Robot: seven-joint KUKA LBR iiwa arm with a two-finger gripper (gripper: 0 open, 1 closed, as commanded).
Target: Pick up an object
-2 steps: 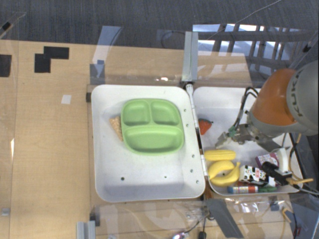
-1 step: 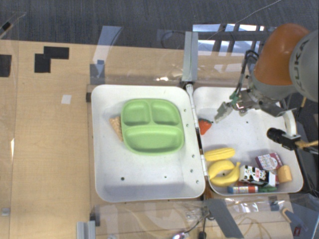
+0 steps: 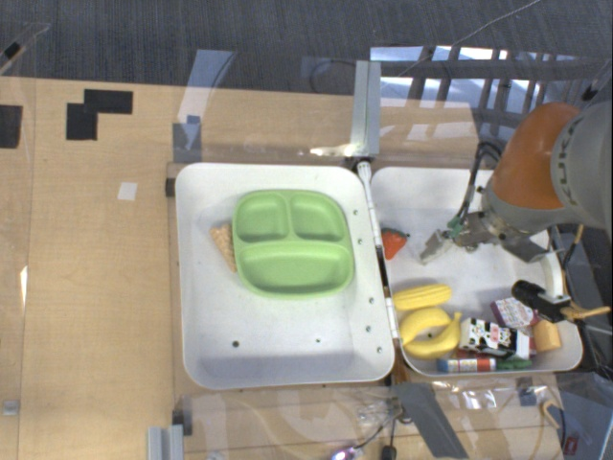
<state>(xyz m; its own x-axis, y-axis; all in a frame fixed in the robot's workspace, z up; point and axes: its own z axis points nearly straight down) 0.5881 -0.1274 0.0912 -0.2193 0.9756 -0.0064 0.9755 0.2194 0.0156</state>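
Note:
My gripper (image 3: 437,245) hangs over the middle of the right bin (image 3: 421,185), pointing left and down. A small red and orange thing (image 3: 393,242) lies just left of it, against the bin's left wall, with a small gap between them. Nothing shows in the gripper's grasp. Two yellow bananas (image 3: 424,314) lie below the gripper near the bin's front left corner.
Along the right bin's front edge lie a marker (image 3: 476,363), a black-and-white patterned box (image 3: 487,335), a small carton (image 3: 514,310) and a tan block (image 3: 546,335). The left bin (image 3: 206,333) holds a green divided plate (image 3: 291,241) with a tan biscuit (image 3: 223,244) at its left edge.

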